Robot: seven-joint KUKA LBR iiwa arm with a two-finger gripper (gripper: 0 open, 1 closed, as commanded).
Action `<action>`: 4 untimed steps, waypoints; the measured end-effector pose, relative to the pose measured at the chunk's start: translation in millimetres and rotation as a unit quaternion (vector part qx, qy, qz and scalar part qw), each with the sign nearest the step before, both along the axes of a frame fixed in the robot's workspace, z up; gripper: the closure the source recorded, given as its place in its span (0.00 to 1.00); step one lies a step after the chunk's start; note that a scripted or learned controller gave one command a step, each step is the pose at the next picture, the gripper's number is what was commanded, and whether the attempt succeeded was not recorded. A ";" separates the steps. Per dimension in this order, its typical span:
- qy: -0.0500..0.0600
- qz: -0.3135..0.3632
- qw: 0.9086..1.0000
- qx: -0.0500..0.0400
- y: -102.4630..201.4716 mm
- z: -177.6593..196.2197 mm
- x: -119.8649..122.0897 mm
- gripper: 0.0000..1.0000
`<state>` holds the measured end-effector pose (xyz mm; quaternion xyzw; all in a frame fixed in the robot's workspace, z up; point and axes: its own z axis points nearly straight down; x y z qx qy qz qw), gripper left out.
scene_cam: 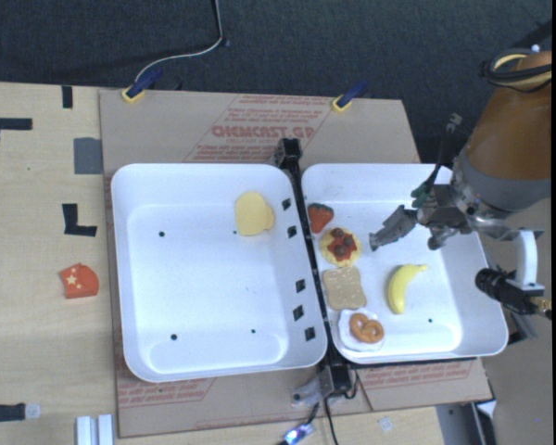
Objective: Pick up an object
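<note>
The end effector (410,230) hangs over the right bin (463,336) with its two dark fingers spread wide and nothing between them, one finger reaching left toward the bin's middle, the other just under the wrist. Below it in that bin lies a yellow banana (403,286), and along the bin's left side sit a strawberry (321,217), a small pizza (340,246), a slice of toast (344,287) and a pretzel (365,327). The left bin (167,276) holds a pale yellow piece (254,213) near its upper right, and a red piece (80,281) lies on the tabletop (37,211) left of both bins.
</note>
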<state>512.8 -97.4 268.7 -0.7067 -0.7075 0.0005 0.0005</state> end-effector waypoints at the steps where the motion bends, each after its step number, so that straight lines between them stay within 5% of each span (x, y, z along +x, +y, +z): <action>1: 0.002 0.001 1.000 0.000 35.5 -55.3 29.8 0.00; 2: 0.002 0.002 1.000 0.000 116.0 -86.5 30.9 0.00; 3: -0.001 0.004 1.000 0.001 193.9 -84.9 60.3 0.00; 4: -0.001 0.004 1.000 0.001 265.2 -40.1 52.4 0.00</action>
